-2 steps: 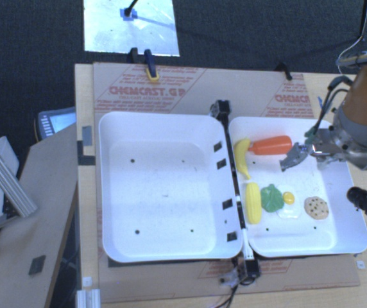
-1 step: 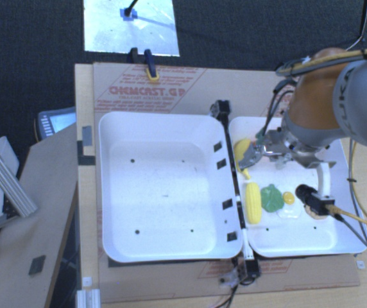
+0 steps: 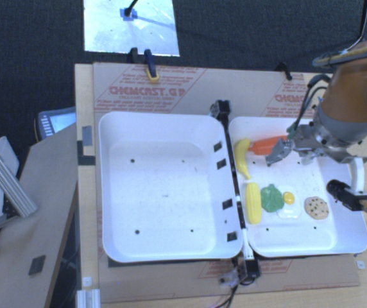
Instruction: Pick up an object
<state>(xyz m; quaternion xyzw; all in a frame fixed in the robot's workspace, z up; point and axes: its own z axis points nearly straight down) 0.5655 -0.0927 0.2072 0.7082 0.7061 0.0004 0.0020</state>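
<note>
**Orange carrot under the gripper**

Your gripper (image 3: 290,150) hangs over the far part of the right bin (image 3: 350,242), beside the carrot (image 3: 265,145). You cannot tell how its jaws stand, nor that anything sits between them. Banana (image 3: 241,157) lies just left of the carrot; corn (image 3: 253,202), broccoli (image 3: 272,197), egg (image 3: 288,199) and cookie (image 3: 315,207) lie nearer. Centre over the carrot, clear of the banana, then descend squarely before closing

A robotics lab: a bench (image 3: 87,172) faced with protective sheeting, two white bins (image 3: 164,191) clamped side by side, loose cables (image 3: 363,18), aluminium framing (image 3: 4,178), dark carpet (image 3: 29,43) around.
</note>
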